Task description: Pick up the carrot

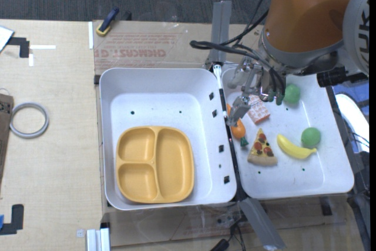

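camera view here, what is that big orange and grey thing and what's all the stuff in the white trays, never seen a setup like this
It is a robot arm, seen by one fixed camera looking down at a slant. Its two-finger gripper hangs at the left edge of the right bin, just above a small orange carrot; whether it grips the carrot is unclear. That bin also holds a toy pizza slice, a banana, two green balls and a pink-and-white block. The left bin holds a yellow divided plate.

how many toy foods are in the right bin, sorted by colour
green: 2, one ball near the arm, one ball by the banana
yellow: 1, banana
orange: 1, carrot
pink and white: 1, block
mixed colours: 1, pizza slice
total: 6
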`<action>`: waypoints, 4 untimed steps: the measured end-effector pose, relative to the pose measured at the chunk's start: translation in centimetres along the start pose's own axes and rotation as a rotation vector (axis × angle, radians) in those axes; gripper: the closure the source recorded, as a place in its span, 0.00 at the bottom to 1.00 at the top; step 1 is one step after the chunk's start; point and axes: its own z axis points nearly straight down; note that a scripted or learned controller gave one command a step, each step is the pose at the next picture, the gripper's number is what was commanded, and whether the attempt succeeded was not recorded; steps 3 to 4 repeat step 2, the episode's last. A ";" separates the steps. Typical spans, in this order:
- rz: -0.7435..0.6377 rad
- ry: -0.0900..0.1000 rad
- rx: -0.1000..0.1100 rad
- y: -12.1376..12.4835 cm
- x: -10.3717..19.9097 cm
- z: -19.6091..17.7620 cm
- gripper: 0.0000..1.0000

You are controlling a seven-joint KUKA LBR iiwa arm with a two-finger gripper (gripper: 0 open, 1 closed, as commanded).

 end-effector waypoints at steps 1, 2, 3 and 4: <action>-0.422 0.003 -0.001 3.2 1.9 11.5 0.00; -0.586 -0.003 -0.002 1.0 -6.0 3.0 0.00; -0.586 -0.003 -0.002 1.0 -6.0 3.0 0.00; -0.586 -0.003 -0.002 1.0 -6.0 3.0 0.00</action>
